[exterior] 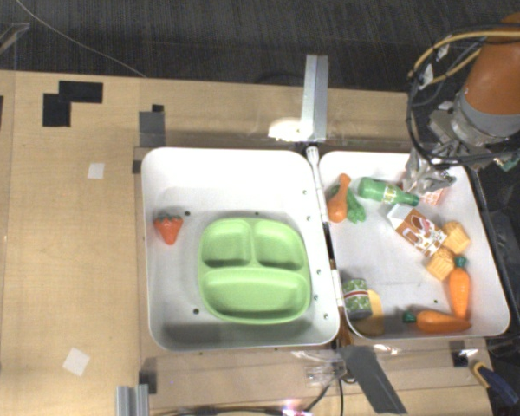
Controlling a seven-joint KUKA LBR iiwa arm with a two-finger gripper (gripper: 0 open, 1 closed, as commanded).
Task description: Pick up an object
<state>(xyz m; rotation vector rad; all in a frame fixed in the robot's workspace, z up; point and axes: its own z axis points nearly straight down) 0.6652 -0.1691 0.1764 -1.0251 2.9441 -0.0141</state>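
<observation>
Single fixed camera above the bench [61,232], angled down, both bins [156,232] in frame

Arm [501,89] reached in from upper right, orange band above grey wrist, cables looped around it. Claw [426,180] pointed down, low at frame's right side.

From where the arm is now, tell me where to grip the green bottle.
Grip the green bottle across its body, coming straight down. It lies on its side, pointing left-right, so the fingers probably close best front-to-back across it. The gripper is beside its right end.
</observation>
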